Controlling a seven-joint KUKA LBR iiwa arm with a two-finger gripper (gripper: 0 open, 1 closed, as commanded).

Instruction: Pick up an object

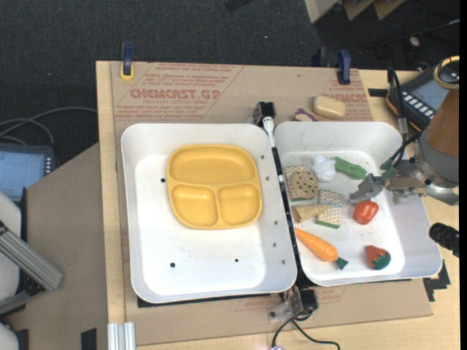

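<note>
The right bin holds several toy foods. Among them are a red tomato, an orange carrot, a strawberry, a green vegetable, a white piece, a holed cracker and a sandwich wedge. My gripper reaches in from the right and hangs over the bin's right half, just above the tomato. I see nothing gripped in it.
The left bin carries a yellow divided plate. A beige bun-like piece lies on the cardboard behind the right bin. Blue clamps hold the board's back edge. The arm's grey body covers the right rim.
</note>
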